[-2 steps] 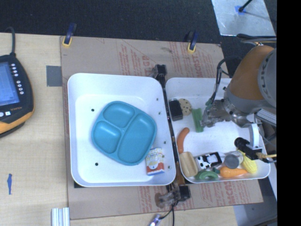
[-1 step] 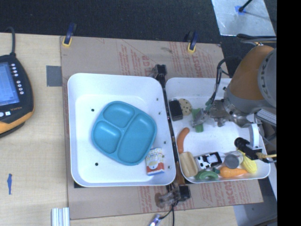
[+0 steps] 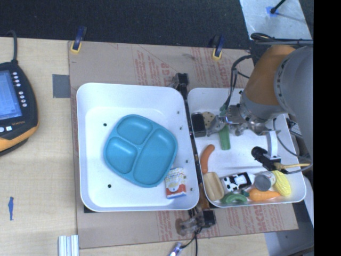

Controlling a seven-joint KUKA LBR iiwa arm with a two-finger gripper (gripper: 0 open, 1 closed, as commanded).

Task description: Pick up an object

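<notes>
My gripper (image 3: 221, 124) is low in the right bin (image 3: 242, 96), over its back left part. A small green stick-shaped thing (image 3: 225, 138) lies just in front of it, its upper end right at the gripper's tip. Whether the gripper grips it is hidden by the wrist. An orange sausage (image 3: 206, 156) lies a little further forward and to the left. A dark flat thing (image 3: 198, 123) rests by the bin's left wall, just left of the gripper.
Along the right bin's front lie a tan bread piece (image 3: 213, 185), a black-and-white block (image 3: 236, 182), a green ring (image 3: 234, 199), a carrot (image 3: 264, 195), a grey can (image 3: 262, 181) and a corn cob (image 3: 282, 183). The left bin (image 3: 93, 111) holds a blue divided plate (image 3: 140, 150) and a small carton (image 3: 176, 183).
</notes>
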